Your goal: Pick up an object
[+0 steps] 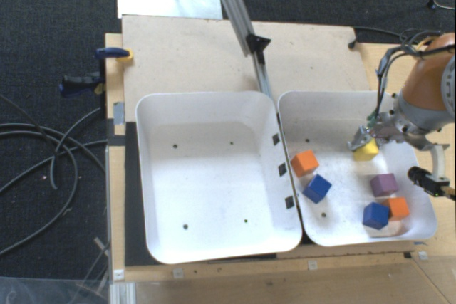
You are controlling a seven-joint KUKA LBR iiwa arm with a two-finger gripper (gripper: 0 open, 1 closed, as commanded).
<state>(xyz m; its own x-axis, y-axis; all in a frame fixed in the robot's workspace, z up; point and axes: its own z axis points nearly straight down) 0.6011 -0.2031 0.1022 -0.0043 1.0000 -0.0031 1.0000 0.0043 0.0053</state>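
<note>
In the camera view, two shallow white bins are seen side by side on the bench: the left bin (206,174) and the right bin (335,117). The arm (427,85), grey with an orange band, is seen reaching in from the right over the right bin. The gripper (363,141) is positioned above the bin's upper right area, and a yellow block (367,149) is seen clamped between its closed fingers.

Elsewhere in the right bin, an orange cube (305,162) is found near the dividing wall, with a blue cube (317,189) just below it. A purple cube (384,184) is placed further right. Near the lower right corner, a second blue cube (375,215) is seen touching a second orange cube (398,207).
</note>
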